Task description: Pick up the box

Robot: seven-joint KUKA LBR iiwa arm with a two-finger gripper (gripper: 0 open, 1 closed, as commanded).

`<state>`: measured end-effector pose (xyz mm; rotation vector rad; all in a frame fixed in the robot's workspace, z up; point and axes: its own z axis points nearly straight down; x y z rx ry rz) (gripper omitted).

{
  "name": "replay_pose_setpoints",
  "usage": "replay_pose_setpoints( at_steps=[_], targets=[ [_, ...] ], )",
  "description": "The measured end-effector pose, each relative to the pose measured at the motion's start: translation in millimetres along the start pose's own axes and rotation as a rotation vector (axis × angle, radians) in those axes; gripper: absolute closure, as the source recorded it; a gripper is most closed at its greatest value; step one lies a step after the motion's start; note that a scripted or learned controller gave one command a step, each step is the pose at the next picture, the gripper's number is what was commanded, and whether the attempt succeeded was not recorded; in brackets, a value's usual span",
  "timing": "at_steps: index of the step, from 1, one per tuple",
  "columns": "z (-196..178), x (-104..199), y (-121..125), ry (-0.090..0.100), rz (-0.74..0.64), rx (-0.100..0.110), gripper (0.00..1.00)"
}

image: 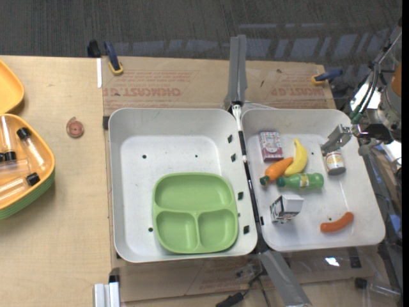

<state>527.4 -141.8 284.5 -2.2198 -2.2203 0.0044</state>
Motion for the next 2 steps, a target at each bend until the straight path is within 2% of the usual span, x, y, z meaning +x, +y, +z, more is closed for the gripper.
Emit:
replay_pose_setpoints(
  at_steps=[1, 2],
  targets=[
    [115.2, 40.1, 40.3, 0.000, 0.184, 0.001, 0.00],
    [191.8, 41.1, 68.7, 0.000, -0.154, -0.003, 0.00]
  ],
)
